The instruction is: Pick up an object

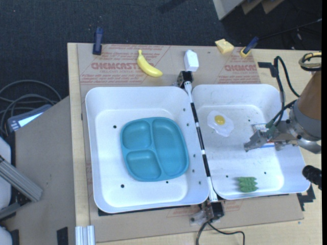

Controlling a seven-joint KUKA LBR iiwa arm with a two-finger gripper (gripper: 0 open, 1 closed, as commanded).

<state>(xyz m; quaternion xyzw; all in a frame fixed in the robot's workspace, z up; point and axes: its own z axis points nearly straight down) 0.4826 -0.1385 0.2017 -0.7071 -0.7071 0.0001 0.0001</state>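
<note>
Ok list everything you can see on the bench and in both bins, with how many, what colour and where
Bins: 2, white, side by side on the bench.
Divided plate: 1, blue, middle of the left bin.
Fried egg toy: 1, white with yellow yolk, upper left of the right bin.
Green toy: 1, green, near front edge of the right bin.
Banana: 1, yellow, on the board behind the left bin.
Cheese wedge: 1, pale yellow, on the board behind the right bin.
Clamps: 2, blue, at the board's back edge.
Arm: 1, grey, orange band, from the right.
Claw: 1, grey, over the right bin.
</note>
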